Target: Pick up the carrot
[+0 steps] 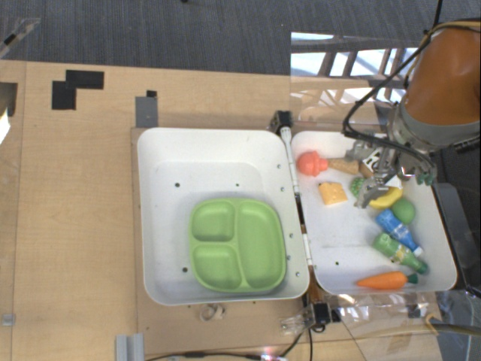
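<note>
— Along the near edge of the right bin (443,235) lies the carrot (382,280), orange, green tip pointing right.

— And the claw (373,183)?

— Up by the far side of that bin, over the banana (386,197), well apart from the carrot. Bottles (398,241) lie between them.

— Holding anything?

— Nothing seen between its fingers; wide or narrow, I cannot tell.

— Left bin (161,201)?

— It carries a green plate (237,244).

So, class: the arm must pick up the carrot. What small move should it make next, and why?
Probably shift the gripper toward the near edge of the right bin. It hangs over the far part of that bin, by the banana and cheese wedge, while the carrot lies at the near wall, past the blue bottle and green bottle.
</note>
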Controlling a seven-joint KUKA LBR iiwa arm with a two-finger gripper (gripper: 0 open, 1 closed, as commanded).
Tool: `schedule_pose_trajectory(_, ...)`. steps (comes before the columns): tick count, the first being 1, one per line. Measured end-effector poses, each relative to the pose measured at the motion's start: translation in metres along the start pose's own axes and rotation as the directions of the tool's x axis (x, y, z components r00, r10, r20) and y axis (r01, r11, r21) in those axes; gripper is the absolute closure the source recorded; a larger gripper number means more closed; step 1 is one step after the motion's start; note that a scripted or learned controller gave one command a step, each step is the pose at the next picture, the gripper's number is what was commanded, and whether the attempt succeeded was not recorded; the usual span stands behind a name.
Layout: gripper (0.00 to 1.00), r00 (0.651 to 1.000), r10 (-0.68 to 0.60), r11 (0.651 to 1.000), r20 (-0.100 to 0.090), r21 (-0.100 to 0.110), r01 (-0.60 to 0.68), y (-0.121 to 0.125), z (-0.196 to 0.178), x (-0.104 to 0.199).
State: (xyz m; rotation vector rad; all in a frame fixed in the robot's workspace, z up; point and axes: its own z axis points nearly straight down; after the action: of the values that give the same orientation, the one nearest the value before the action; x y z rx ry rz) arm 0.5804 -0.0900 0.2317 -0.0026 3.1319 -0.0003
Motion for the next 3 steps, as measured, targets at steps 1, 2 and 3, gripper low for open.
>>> schedule_pose_trajectory(1, 0.0, 1.0, 0.0, 1.0, 0.0, 0.0, 0.0, 0.0, 0.0, 0.0)
schedule_pose_trajectory(2, 0.0, 1.0, 0.0, 1.0, 0.0, 0.0, 0.0, 0.0, -0.0001, 0.0)
schedule_pose_trajectory(3, 0.0, 1.0, 0.0, 1.0, 0.0, 0.0, 0.0, 0.0, -0.0001, 0.0)
